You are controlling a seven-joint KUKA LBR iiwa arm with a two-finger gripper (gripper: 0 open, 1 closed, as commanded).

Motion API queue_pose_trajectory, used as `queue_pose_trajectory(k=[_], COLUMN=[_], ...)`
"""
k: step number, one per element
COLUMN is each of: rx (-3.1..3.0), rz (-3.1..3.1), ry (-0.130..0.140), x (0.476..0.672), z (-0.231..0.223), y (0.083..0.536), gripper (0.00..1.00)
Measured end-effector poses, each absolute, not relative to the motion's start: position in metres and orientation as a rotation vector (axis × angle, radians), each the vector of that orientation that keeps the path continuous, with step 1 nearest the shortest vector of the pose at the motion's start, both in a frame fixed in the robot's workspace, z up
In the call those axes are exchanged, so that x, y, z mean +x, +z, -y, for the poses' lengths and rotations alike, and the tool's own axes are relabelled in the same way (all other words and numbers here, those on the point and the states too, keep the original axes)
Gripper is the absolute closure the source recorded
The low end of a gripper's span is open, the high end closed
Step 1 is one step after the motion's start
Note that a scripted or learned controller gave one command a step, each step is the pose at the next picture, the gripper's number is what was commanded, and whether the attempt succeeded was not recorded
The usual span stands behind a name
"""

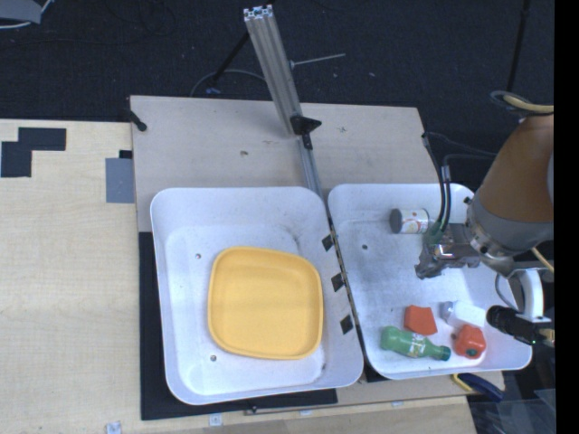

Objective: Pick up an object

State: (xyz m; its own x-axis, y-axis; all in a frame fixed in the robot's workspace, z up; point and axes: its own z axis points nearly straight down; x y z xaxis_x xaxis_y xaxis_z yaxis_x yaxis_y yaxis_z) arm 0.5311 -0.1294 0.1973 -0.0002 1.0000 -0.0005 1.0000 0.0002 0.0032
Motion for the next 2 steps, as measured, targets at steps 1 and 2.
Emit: queue_pose_trajectory(k=[1, 2], rx=[2.219, 2.221], rz=[-2.218, -2.222], ry=[0.004, -0.001], x=[0.5371, 0.5371], z=[0.1335, 0.1336], y=[0.2573, 0.2589], gripper=[1.00, 1.00])
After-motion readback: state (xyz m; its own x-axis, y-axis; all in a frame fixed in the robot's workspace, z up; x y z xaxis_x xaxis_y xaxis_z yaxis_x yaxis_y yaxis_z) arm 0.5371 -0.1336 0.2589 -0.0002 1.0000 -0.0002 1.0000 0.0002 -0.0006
